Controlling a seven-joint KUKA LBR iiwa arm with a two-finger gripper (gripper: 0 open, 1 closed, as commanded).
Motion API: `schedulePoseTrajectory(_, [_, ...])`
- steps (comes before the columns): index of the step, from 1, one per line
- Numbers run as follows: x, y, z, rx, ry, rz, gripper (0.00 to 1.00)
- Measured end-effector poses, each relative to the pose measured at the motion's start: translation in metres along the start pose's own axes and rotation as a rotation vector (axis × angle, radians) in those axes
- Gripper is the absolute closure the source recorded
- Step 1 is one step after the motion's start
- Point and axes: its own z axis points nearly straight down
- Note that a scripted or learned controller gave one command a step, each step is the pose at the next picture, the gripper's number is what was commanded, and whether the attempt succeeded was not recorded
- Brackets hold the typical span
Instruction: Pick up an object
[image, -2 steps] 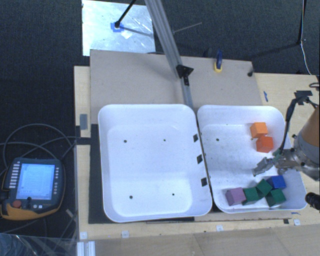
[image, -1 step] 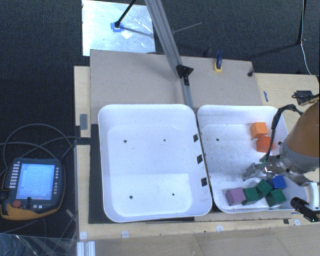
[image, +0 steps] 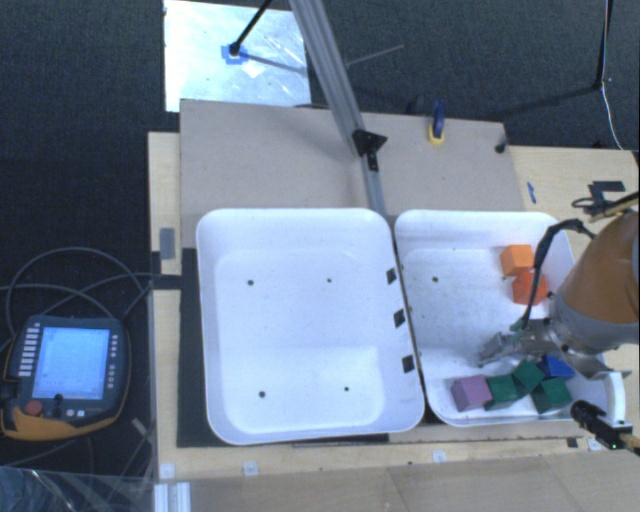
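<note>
Blocks lie directly under the hand (image: 510, 350): green block (image: 503, 389) and purple block (image: 467, 392) just below-left of it. Whether the hand is apart or together, I cannot tell.

Lighting even and bright overhead. White bins (image: 300, 320) near overexposed, little surface detail. Strong glare on reflective sheet (image: 240, 55) above the bench (image: 260, 160). Soft, faint shadows inside bin walls. Overall slightly soft focus, mild noise; dark carpet (image: 80, 100) underexposed.
</note>
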Motion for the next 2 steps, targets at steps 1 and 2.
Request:
schedulePoseTrajectory(1, [-0.001,0.001,-0.012,-0.005,-0.001,-0.002,1.00])
schedulePoseTrajectory(2, [0.000,0.007,-0.076,-0.010,-0.004,-0.002,1.00])
